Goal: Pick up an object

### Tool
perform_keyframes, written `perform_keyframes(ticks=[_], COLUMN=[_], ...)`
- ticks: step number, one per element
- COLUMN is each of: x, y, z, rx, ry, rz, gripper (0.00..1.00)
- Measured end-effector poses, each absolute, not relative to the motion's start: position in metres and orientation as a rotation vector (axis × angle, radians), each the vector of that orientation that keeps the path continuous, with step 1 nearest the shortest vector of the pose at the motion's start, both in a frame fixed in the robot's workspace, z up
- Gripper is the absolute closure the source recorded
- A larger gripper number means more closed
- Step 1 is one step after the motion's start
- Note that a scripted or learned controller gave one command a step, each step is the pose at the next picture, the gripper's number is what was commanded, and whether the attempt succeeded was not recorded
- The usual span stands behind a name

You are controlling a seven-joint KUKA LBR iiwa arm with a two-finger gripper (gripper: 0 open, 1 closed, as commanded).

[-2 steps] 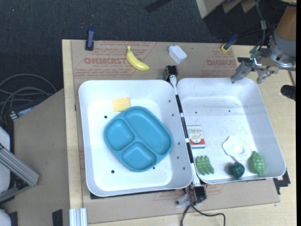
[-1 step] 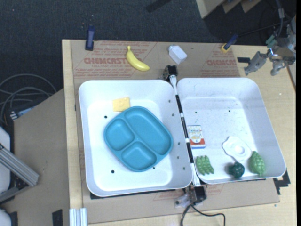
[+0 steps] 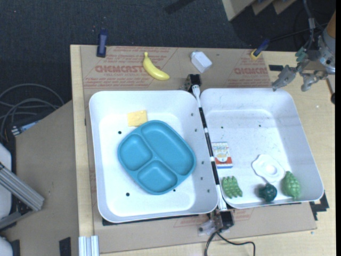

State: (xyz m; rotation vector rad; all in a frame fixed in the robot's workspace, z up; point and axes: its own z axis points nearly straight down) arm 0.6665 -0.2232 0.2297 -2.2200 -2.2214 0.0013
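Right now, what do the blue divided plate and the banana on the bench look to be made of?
The blue plate looks like moulded plastic: uniform colour, soft sheen, rounded compartment walls. The banana is probably a plastic toy, given its even, unblemished yellow, though this view cannot rule out real fruit.

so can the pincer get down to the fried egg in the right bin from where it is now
Probably yes. The pincer hangs above the right bin's far corner, and the fried egg lies uncovered, with nothing over it and a gap to the green toys nearby.
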Motion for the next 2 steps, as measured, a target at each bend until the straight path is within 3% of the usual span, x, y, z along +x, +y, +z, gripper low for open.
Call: perform_keyframes(ticks=[1,2], x=[0.666,0.634], y=[-0.223,-0.224], z=[0.201,0.214], rx=[-2.220,-2.221], ry=[-2.221,-2.222], rz=[0.002,0.001], gripper=[0.00,0.00])
